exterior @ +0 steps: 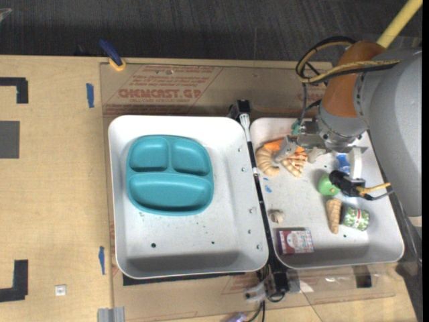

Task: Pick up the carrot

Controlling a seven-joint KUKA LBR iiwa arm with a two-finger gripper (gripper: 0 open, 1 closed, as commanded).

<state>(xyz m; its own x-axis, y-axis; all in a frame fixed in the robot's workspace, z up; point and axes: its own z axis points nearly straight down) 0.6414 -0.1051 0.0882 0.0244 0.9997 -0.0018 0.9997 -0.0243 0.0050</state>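
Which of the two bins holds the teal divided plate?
The left bin: the teal divided plate lies in it, while the right bin holds the small food items.

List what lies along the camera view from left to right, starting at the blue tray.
Teal divided tray → croissant → small shell-like piece → dark red packet → ice cream cone → green can. The carrot and the items clustered by the gripper overlap too much to order.

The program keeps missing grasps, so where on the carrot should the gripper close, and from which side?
The carrot lies flat at the right bin's upper left, hard against a croissant, with the gripper just to its right. Probably best to come straight down and pinch across its orange middle, closing across its width.
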